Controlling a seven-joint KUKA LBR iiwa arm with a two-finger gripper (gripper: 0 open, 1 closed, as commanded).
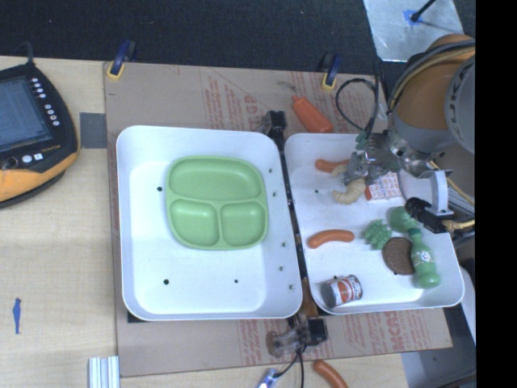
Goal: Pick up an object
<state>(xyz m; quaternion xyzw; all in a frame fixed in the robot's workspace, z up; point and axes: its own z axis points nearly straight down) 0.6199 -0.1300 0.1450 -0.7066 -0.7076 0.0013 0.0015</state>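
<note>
My gripper [361,166] is hanging low over the right bin [311,186], and I cannot tell how it is set. A pale curved piece [350,191] is lying right at its tip, a small orange sausage [328,166] just beside it. Further off, another sausage [330,238], a green bottle [422,261], a brown disc [397,255] and a can [343,290] are resting. Well apart, the green divided plate [216,202] is sitting in the left bin [145,217].

orange-rimmed tablet [28,132] at bench's left edge
</note>
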